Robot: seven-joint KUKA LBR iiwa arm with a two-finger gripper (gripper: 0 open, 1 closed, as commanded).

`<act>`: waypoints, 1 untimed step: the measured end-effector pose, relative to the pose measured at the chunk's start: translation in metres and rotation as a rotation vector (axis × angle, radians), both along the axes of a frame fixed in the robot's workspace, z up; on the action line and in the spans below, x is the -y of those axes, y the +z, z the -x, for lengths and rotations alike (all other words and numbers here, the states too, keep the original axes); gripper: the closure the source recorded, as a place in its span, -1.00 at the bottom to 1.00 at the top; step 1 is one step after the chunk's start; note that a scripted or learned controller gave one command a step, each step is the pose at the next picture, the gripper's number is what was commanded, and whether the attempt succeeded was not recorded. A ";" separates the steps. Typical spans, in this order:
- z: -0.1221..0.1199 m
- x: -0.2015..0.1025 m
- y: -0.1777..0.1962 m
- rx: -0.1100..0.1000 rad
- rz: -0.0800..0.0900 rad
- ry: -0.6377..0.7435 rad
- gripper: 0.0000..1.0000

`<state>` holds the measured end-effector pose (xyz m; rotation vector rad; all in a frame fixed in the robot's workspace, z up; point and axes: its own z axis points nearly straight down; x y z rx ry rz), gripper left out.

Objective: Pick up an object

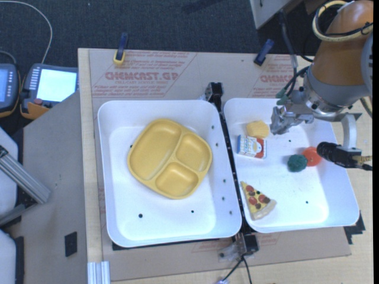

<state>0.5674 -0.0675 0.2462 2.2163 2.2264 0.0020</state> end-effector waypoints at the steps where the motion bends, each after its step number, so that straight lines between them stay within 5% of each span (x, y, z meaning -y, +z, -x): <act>1: -0.006 -0.051 -0.014 -0.004 -0.002 0.001 1.00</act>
